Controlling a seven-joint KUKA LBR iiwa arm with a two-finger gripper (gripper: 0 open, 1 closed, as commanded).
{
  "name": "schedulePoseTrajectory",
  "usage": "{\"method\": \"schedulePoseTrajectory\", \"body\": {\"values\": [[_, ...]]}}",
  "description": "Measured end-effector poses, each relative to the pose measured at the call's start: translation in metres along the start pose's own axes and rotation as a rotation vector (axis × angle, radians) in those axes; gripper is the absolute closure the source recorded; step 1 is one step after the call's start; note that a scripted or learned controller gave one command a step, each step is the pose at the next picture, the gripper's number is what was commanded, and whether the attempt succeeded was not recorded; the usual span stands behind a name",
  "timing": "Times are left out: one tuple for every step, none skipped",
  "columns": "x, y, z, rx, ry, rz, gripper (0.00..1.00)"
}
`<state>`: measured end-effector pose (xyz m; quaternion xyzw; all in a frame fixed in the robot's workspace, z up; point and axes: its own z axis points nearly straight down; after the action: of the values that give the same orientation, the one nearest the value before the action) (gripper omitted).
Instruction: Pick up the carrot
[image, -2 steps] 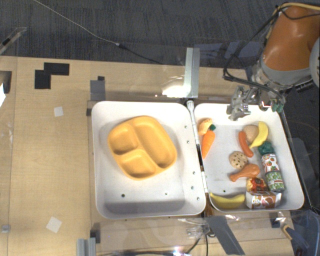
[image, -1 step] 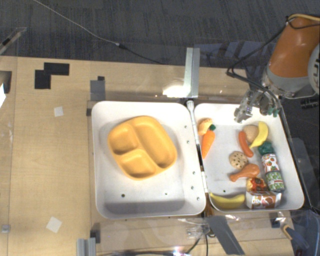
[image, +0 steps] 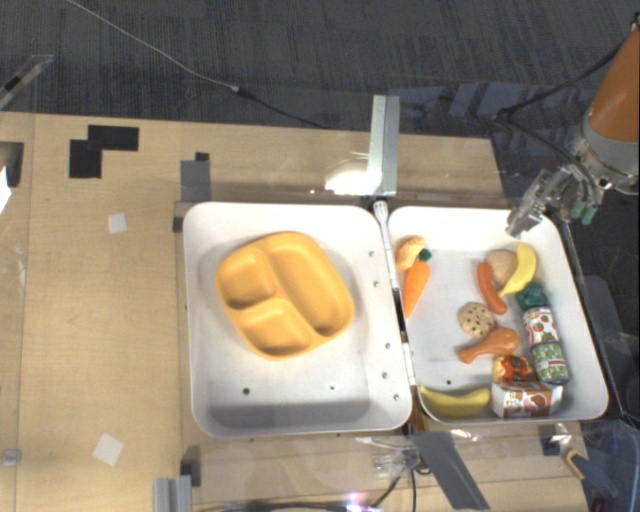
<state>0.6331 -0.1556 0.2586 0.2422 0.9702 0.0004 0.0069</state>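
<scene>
One carrot (image: 416, 281) hugs the bin's left wall; hand (image: 530, 211) open, holding nothing

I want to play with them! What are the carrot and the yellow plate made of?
The carrot looks like toy plastic: an even orange body with a green top and a smooth surface. The plate also looks like moulded plastic: one uniform yellow with rounded dividers between its three sections and a soft sheen. Neither can be told for certain from the look alone.
</scene>
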Motion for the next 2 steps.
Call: {"method": "schedulePoseTrajectory", "body": {"values": [[0.071, 0.002, 0.154, 0.004, 0.017, 0.044, 1.00], [0.067, -0.005, 0.025, -0.001, 0.000, 0.288, 1.00]]}}
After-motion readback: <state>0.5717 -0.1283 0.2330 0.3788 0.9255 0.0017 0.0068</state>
